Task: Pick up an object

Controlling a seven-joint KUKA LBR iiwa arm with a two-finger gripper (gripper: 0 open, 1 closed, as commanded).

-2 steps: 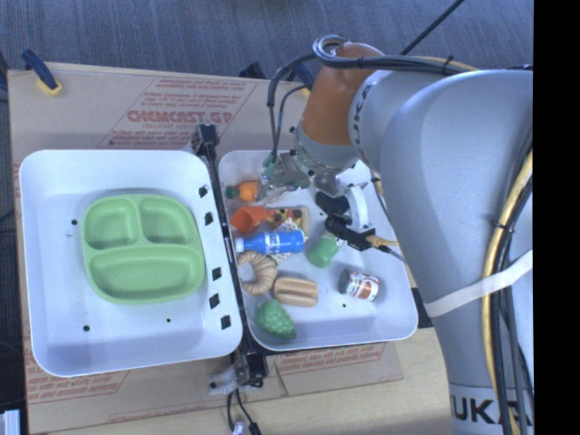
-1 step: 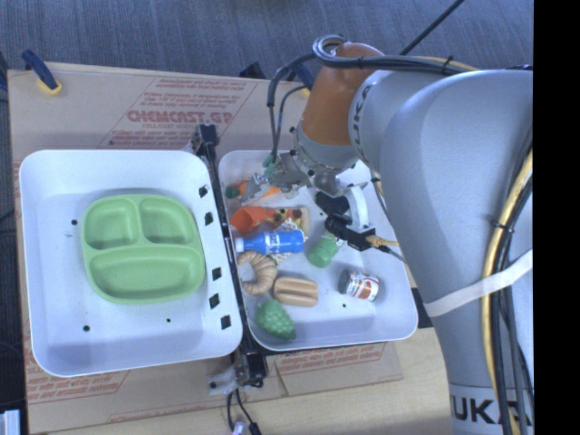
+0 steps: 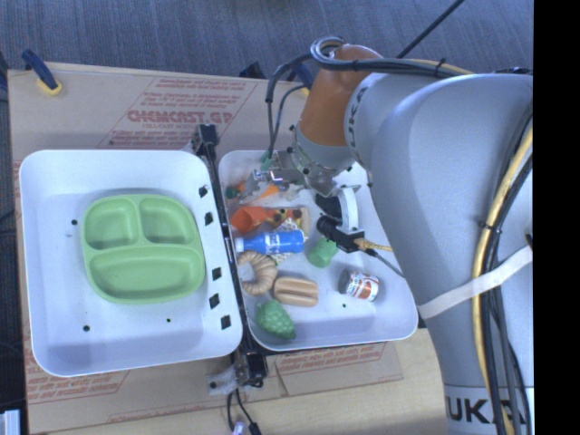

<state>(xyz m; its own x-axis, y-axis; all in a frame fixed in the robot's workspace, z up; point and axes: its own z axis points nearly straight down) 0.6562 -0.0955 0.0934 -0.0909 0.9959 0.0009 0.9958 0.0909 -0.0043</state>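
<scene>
Orange plastic piece (image 3: 252, 217), crumpled-looking and of no clear shape, lay just on the camera-near side of the grey two-finger pincer (image 3: 299, 178), inside the right-hand shallow white bin (image 3: 399, 320) and close to the wall it shares with its neighbour. Judged the likeliest pick, being nearest of all the loose things to the pincer. Long axis hard to read, seemingly running crosswise to the arm's reach, so would probably call for a short drop toward the near side and perhaps a turn of the wrist. Looked matt, bright, partly overlapped by small mixed clutter beside it. Grip state of the pincer could not be told: tip buried among cables and bits of clutter, nothing visibly held. Just beyond the orange piece from the pincer, touching or nearly so, lay a blue plastic bottle with a white cap (image 3: 272, 241), on its side, crosswise too. Farther out the same way: a brown pretzel-shaped ring (image 3: 254, 273), a tan bread-like loaf (image 3: 296, 290), a green knobbly bunch (image 3: 275, 318). Off to the arm's side of those, a small green cup (image 3: 321, 252) and a red-and-white tin (image 3: 362, 286), well apart from the pincer. Across the shared wall, well away, sat a pale green divided plastic plate (image 3: 143, 247) in the left-hand white bin (image 3: 36, 243). Risk judged: crowding, with neighbours likely to be nudged or caught along with the target.
</scene>
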